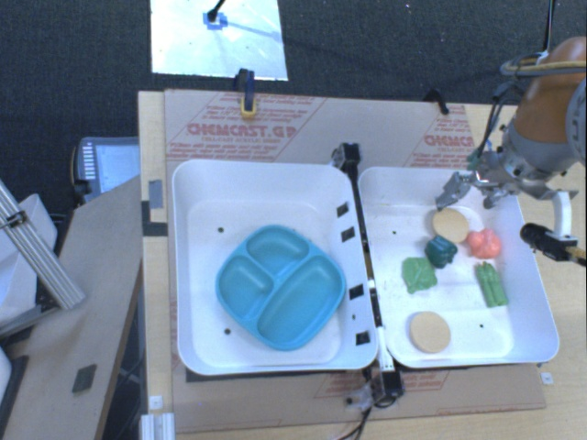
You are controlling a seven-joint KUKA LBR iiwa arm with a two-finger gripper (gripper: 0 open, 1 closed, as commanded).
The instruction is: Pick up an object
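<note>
- My gripper (475, 189) hangs at the two o'clock part of the view, over the far rim of the right bin (527, 342), with my grey arm (548, 108) and its orange band reaching in from the right.
- Its two fingers are spread apart with nothing between them: one tip points toward nine o'clock, the other toward five o'clock.
- In the right bin, a pale tan disc (450, 224) lies just below my gripper, at about six o'clock from it, apart from the fingertips.
- A dark teal piece (441, 250) sits touching the disc's lower edge, at six o'clock from it.
- A pink-orange lump (484, 243) lies at three o'clock from the teal piece, just beside it.
- A leafy green piece (419, 274) lies at seven o'clock from the teal piece, touching or nearly so.
- A long green vegetable (492, 284) lies at six o'clock from the pink lump.
- A second tan round (429, 331) rests alone near the bin's near wall, at six o'clock from the leafy piece.
- The left bin (197, 200) holds a blue divided plate (280, 285) with three compartments, set slightly toward five o'clock of its middle.
</note>
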